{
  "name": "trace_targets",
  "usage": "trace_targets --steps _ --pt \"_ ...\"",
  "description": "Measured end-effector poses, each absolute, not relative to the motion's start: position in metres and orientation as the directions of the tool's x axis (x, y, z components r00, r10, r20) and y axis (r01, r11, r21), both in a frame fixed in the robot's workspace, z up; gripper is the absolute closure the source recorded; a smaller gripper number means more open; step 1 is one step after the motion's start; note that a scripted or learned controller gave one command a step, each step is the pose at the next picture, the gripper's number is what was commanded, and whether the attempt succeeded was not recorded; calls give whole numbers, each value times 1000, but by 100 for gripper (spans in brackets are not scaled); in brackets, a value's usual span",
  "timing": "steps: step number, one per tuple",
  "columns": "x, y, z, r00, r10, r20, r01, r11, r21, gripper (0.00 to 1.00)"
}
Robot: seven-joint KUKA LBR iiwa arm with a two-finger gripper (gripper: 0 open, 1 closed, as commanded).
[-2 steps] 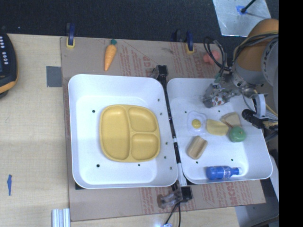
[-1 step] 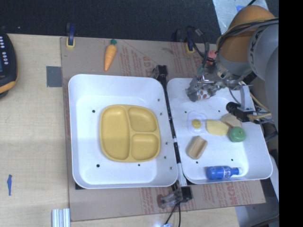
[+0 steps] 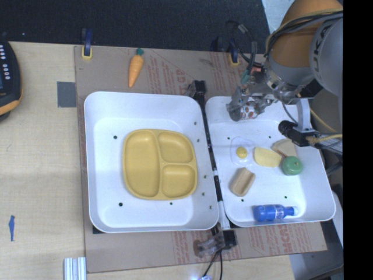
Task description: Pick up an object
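Small toy objects lie in the right shallow white bin (image 3: 326, 206); beneath it, a brown cardboard sheet (image 3: 169, 60) bears unreadable red print. The gripper (image 3: 242, 108) hangs over that bin's far-left corner, its grip state impossible to tell.

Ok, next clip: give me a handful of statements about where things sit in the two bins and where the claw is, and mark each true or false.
1. The yellow divided tray lies in the left bin. True.
2. The blue bottle stands upright in the right bin. False: it lies on its side near that bin's front edge.
3. The toy carrot lies outside both bins, on the board behind the left one. True.
4. The green ball is in the left bin. False: it is in the right bin, beside the yellow piece.
5. The claw is over the yellow tray. False: it is at the back of the right bin.
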State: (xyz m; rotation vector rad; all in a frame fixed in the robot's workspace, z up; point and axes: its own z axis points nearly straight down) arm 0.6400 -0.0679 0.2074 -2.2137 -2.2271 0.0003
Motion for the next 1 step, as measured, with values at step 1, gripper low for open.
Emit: trace_targets --steps 1 --pt "605 -29 191 -7 1000 0 1000 7 -9 100"
